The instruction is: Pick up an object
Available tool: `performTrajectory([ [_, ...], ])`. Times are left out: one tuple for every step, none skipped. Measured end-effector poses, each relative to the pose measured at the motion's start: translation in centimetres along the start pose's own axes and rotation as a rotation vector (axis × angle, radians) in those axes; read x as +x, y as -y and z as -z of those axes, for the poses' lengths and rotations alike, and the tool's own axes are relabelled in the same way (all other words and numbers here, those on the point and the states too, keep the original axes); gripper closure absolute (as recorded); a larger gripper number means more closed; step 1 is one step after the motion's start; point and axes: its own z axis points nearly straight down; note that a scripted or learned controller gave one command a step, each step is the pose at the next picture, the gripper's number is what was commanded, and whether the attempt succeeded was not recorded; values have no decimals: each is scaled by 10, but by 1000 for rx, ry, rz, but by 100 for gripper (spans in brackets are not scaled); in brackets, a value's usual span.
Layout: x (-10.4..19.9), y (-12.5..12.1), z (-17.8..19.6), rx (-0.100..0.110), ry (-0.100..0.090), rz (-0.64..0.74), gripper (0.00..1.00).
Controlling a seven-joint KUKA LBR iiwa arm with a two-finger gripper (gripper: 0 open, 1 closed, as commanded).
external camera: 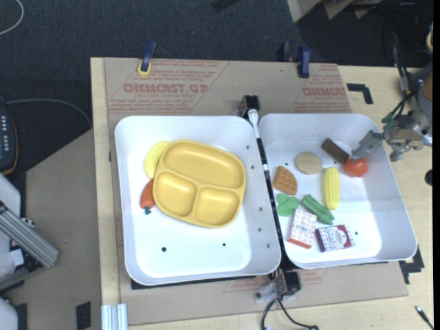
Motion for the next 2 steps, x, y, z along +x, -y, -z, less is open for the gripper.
performTrajectory([
  [1,-3,9,-15,4,4,0],
  [6,-9,-35,-11,2,5,0],
])
